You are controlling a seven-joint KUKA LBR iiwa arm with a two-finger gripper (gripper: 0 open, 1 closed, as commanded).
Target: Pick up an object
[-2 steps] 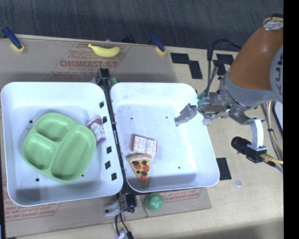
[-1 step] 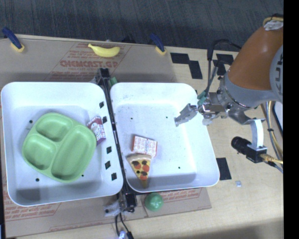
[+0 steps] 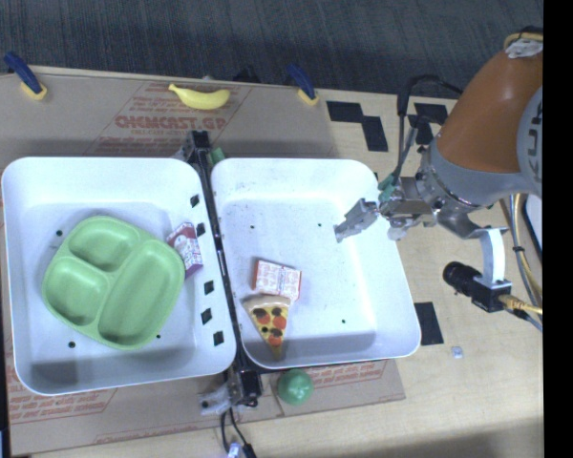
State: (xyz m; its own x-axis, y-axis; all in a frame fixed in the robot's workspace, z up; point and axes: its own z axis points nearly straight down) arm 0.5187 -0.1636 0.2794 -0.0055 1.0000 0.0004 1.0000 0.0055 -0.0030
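Claw (image 3: pixel 349 225) first: we see it hanging over the upper right part of the right bin (image 3: pixel 387 299), small and grey, on the end of the arm (image 3: pixel 487 132) that comes in from the right with its broad orange band. We cannot tell how it is set, and nothing shows in its grip.

Below and left of it, on the bin's speckled white floor, lies a small flat packet (image 3: pixel 275 279), red and white, squarish. Just under that packet, nearly touching it, sits a toy pizza slice (image 3: pixel 269 320), a wedge with a tan crust and dark dots, its tip toward the bin's near wall.

Across the black clip strip in the middle, the left bin (image 3: pixel 29 351) carries a smooth green divided plate (image 3: pixel 113 280) with three hollows. A small red-and-white wrapper (image 3: pixel 185 246) lies at its right edge, close to the shared wall.

Both bins rest on a sheet of brown printed cardboard (image 3: pixel 267 122). A yellow toy banana (image 3: pixel 201 94) lies on it beyond the bins, and a green ball (image 3: pixel 293 386) sits on it just in front of the right bin. The bench (image 3: pixel 477 389) is pale wood, with dark carpet (image 3: pixel 172 17) beyond.
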